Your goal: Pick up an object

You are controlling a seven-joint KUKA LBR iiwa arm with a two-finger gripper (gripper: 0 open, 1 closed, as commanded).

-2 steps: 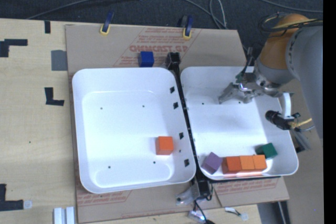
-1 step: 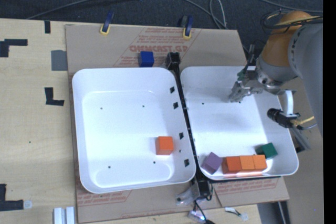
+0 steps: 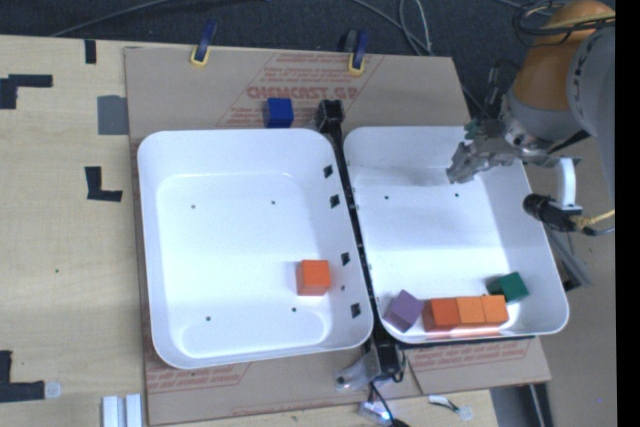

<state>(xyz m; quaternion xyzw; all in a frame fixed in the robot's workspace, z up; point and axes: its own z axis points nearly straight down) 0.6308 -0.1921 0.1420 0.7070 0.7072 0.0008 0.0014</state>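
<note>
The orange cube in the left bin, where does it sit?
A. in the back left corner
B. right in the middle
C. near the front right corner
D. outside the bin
C: the orange cube sits alone toward the left bin's front right corner.

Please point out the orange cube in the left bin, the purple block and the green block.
orange cube (image 3: 314, 277), camera view, top face
purple block (image 3: 403, 310), camera view, top face
green block (image 3: 512, 287), camera view, top face

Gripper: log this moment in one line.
gripper over right bin, far end | holding nothing visible | blocks near edge | orange cube left bin
</note>
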